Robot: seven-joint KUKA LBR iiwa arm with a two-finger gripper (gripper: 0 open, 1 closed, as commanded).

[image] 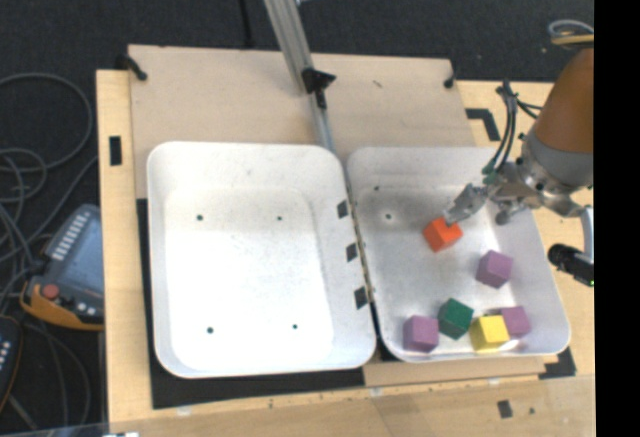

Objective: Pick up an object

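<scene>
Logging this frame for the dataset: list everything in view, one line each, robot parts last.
orange block: 1, orange, right bin, upper middle
purple blocks: 3, purple, right bin, one mid-right, two along near edge
green block: 1, green, right bin, near edge
yellow block: 1, yellow, right bin, near edge
left bin: 1, white
right bin: 1, white
pendant: 1, grey-orange, floor left
gripper: 1, grey, just above orange block
</scene>
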